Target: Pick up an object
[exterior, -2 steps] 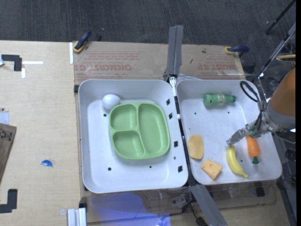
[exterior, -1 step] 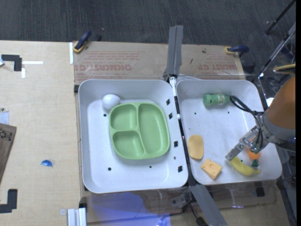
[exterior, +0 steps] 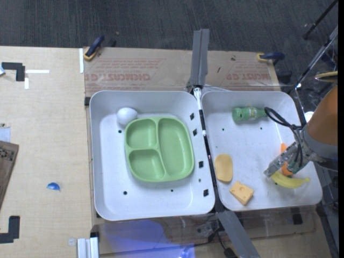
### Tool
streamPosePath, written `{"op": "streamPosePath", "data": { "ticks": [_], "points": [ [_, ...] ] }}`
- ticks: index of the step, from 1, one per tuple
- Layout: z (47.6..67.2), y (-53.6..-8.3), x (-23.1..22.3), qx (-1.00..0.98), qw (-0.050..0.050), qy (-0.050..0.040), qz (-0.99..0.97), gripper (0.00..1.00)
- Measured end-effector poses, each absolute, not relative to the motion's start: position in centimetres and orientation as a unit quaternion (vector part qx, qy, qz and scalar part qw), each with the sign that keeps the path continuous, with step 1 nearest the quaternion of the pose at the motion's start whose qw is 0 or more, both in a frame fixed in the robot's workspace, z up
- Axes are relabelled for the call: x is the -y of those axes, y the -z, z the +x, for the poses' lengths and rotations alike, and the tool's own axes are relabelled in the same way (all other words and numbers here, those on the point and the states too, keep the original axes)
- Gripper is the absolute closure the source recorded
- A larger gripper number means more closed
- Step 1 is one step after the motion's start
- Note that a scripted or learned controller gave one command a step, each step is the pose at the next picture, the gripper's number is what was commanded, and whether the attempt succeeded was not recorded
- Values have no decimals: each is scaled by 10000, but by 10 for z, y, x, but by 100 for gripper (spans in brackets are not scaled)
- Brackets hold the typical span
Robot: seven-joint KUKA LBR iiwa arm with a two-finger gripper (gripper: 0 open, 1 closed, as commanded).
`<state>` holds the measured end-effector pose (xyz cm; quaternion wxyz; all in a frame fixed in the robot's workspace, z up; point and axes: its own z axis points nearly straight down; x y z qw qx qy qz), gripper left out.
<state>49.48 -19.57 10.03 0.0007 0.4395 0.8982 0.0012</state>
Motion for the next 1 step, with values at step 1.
{"op": "streamPosePath", "data": {
  "ticks": [1],
  "points": [
    [520, -191, 163, -8605, 3, 1, 5094, 100]
  ]
}}
